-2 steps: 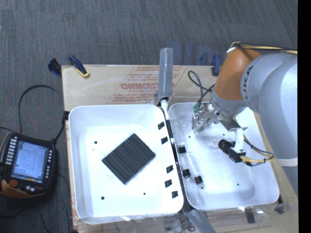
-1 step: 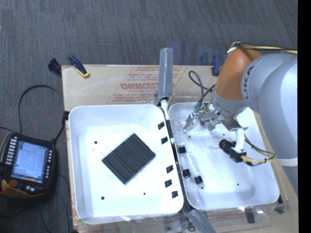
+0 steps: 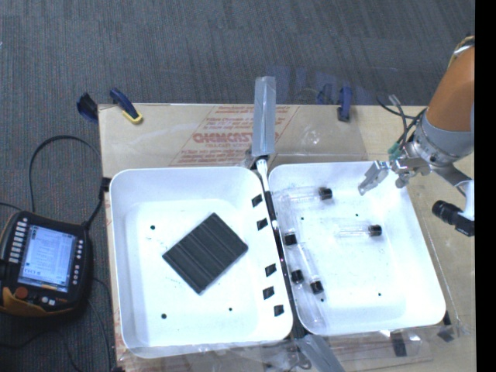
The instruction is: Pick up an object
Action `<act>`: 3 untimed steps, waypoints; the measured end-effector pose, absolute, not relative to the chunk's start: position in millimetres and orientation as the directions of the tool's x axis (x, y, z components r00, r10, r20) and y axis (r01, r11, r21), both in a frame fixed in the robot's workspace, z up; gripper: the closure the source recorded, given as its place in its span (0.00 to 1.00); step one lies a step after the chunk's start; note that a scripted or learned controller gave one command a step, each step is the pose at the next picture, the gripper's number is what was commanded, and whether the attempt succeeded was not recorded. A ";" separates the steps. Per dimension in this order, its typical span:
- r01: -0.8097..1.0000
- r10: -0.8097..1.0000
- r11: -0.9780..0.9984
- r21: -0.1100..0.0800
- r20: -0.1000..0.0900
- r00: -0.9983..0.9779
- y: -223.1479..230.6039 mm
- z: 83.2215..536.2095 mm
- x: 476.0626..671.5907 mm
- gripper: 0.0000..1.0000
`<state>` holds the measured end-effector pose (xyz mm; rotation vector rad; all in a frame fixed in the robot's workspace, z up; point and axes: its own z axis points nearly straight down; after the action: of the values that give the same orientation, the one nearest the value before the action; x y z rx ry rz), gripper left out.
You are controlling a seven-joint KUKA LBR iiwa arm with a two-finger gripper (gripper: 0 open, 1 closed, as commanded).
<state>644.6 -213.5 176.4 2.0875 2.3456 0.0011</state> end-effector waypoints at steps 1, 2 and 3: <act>0.969 0.969 0.247 -0.001 -0.003 -0.247 -93.6 93.9 644.0 0.00; 0.969 0.969 0.247 -0.001 -0.003 -0.247 -93.7 94.0 644.0 0.00; 0.969 0.969 0.247 -0.001 -0.003 -0.247 -93.7 94.0 644.0 0.00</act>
<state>644.0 -93.7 94.0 1.9273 2.4791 -0.0039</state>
